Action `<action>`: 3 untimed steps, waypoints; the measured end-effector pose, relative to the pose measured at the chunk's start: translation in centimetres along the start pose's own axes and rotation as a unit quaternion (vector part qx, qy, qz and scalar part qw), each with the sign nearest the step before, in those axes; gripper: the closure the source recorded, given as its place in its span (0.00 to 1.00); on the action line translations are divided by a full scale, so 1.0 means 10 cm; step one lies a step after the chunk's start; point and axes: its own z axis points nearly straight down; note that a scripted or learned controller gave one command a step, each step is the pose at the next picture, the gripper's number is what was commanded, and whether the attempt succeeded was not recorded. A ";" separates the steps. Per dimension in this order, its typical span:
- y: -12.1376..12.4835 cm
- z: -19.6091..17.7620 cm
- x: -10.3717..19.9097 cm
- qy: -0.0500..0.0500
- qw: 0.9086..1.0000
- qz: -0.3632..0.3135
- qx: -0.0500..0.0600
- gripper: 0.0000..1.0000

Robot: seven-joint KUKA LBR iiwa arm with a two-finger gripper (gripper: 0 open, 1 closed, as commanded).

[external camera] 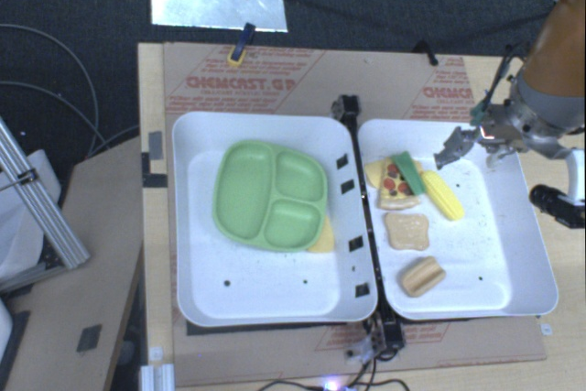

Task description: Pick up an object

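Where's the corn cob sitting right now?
The corn cob lies in the right bin, toward its upper middle, right beside the pizza slice and above the toast; the end effector is just above it.

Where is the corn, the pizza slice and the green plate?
corn point(442, 194), camera view, middle of the yellow cob.
pizza slice point(396, 187), camera view, on its red-dotted topping.
green plate point(272, 195), camera view, on the ridge between its compartments.
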 end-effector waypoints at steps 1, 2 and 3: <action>-0.45 1.40 -0.37 0.001 1.000 0.004 0.007 0.00; -0.76 1.68 0.12 0.000 1.000 0.000 -0.002 0.00; -0.88 0.64 0.75 0.001 1.000 -0.004 -0.004 0.00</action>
